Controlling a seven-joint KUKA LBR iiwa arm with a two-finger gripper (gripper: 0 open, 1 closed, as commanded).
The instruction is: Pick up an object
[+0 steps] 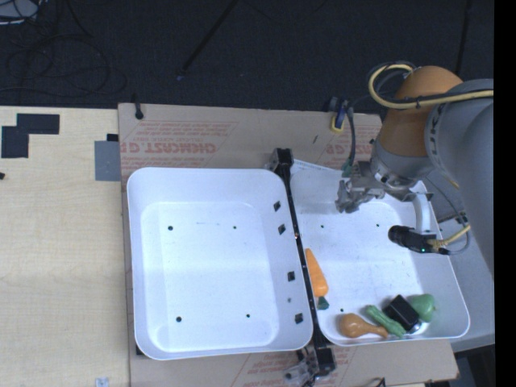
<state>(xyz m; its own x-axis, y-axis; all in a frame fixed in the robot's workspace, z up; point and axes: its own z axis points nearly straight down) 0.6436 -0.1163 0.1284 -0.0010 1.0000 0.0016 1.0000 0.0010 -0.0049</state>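
1. Carrot (316, 273): orange, long axis roughly along the divider btwn bins, slight tilt; green tip pts toward the viewer, blunt end toward the end effector. Lies in right bin (367, 240) by its left wall, below-left of the end effector, well apart.
2. Near-corner cluster: tan pear-like obj (358, 325), green pieces (419, 305), black block (401, 311), touching, farther below.
3. End effector (352, 197): over right bin's far part, grasping nothing visible; can't tell finger state.
4. Left bin (210, 264) on surface (56, 240), far left.

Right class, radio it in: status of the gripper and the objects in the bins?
Gripper over right bin's far end, nothing seen between fingers. Carrot by the divider, untouched. Green, black and tan items clustered in near corner, apart from gripper.
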